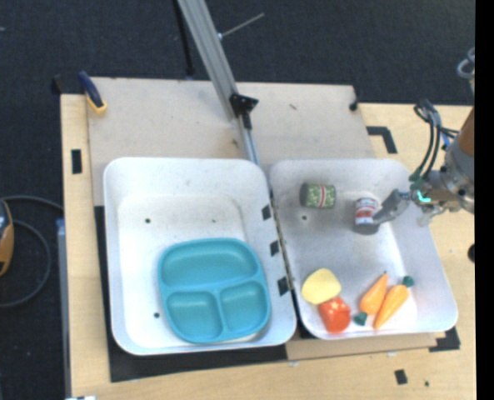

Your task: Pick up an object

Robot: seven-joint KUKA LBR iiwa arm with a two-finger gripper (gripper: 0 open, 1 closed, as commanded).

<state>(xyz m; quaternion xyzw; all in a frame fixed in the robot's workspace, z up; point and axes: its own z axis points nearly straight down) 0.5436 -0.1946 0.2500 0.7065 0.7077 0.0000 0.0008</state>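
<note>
I see the arm coming in from the right edge, its wrist over the right bin's [430, 248] far right rim, and the pincer [386, 209] slanting down-left into the bin. Its tip sits right at a small red-and-white can [364, 212], touching or just beside it; I cannot tell whether the fingers are spread or closed, nor whether the can is between them.

A green can [318, 195] lies on its side just left of that one, near the bin's back wall. The middle of the bin floor is bare. Toward the front wall lie a yellow piece [321, 287], a red pepper [335, 314] touching it, and two carrots [384, 300] side by side.

The left bin [138, 190] holds a teal divided plate [214, 290] at its front. A metal bar [209, 44] runs across the counter [163, 119] down to the bins' shared edge.
</note>
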